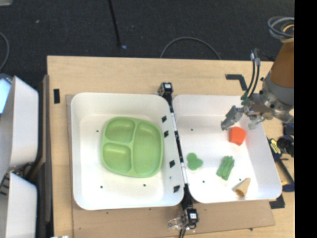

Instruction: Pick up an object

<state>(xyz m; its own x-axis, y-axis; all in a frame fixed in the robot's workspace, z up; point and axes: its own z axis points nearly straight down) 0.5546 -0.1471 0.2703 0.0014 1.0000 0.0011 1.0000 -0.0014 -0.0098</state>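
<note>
Camera view shows the gripper (242, 118) with jaws spread just above the orange block (237, 136) in the right bin (208, 108); the block appears light, rigid and flat-sided, best pinched across two opposite faces.

Wooden bench (114, 73) — two white bins (86, 192).

Pale wooden bench (124, 73) on dark carpeted floor (59, 19), black cables (113, 16) trailing across it
</note>
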